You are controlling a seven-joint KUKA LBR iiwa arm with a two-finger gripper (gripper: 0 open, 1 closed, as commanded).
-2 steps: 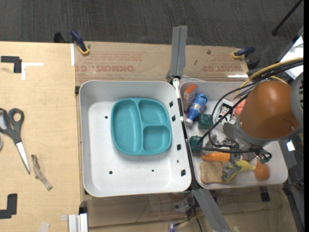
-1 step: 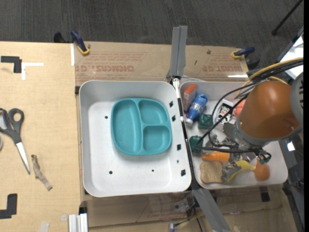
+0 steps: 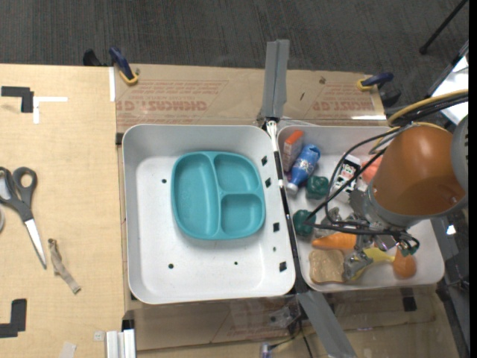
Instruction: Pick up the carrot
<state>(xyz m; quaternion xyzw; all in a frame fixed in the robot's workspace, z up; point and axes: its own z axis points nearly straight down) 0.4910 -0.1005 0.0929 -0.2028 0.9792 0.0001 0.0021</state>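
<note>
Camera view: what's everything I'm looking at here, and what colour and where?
Bins: 2, white, side by side on the bench.
Plate: 1, teal, three compartments, in the left bin.
Carrot: 1, orange, right bin, under the arm.
Bottle: 1, blue, right bin, far end.
Bread slice: 1, tan, right bin, near corner.
Green pieces: 2, dark green, right bin's left side.
Orange ball: 1, right bin, near right corner.
Scissors: 1, grey handles, on the bench at far left.
Clamps: 2, blue and yellow, on the cardboard's far edge.
Arm: 1, orange band, above the right bin.
Gripper: 1, grey, low in the right bin by the carrot.
</note>
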